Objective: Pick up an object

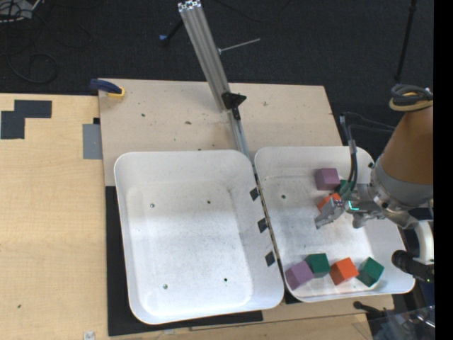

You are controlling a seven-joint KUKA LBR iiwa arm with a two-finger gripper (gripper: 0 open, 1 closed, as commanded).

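Orange object under tool (mid right bin), blocks along front rim.

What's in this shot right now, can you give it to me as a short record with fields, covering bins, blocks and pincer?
bins: left bin and right bin, side by side
right bin upper area: purple block
right bin near edge: second purple block, green block, orange block, second green block
pincer: pincer low over the right bin, just below the upper purple block
grasp: not discernible
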